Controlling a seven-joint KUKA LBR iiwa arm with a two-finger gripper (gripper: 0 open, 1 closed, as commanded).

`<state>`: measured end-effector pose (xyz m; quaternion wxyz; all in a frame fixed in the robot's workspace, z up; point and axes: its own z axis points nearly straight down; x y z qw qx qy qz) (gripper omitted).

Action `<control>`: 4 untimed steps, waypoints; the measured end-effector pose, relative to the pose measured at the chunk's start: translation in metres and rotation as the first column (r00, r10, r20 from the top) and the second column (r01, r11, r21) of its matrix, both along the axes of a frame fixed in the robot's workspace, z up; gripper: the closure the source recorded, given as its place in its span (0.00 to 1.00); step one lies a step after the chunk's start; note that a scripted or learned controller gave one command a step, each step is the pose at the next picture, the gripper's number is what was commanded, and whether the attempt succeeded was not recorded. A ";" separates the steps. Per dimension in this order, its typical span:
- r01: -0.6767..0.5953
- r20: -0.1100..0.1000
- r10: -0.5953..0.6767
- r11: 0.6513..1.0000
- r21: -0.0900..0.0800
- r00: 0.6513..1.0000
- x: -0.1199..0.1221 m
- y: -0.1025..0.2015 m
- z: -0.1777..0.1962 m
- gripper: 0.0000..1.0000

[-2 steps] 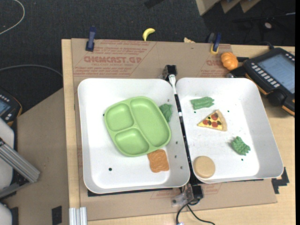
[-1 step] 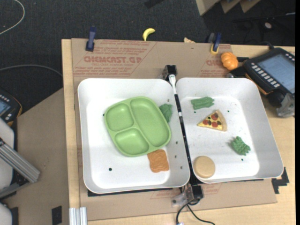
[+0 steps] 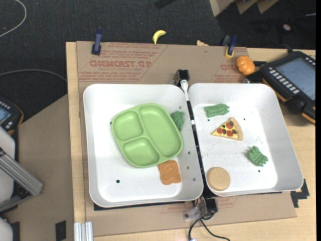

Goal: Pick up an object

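Four small objects lie in the right bin: a pizza slice, two green pieces, and a tan disc at its near left corner. The left bin holds a green divided plate and an orange piece. Whether the gripper grasps anything, I cannot tell.

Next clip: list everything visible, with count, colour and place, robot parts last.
bins: 2, white, side by side on the bench
divided plate: 1, light green, left bin
green toy piece: 1, left bin, at plate's right edge
orange toy food: 1, left bin, below plate
green toys: 2, right bin, top and right
pizza slice: 1, yellow-red, right bin middle
round cookie: 1, tan, right bin front
clamps: 2, blue, board's far edge
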<state>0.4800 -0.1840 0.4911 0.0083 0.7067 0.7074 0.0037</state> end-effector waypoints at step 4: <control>0.006 -0.019 -0.006 1.000 0.006 1.000 -0.001 -0.009 0.018 1.00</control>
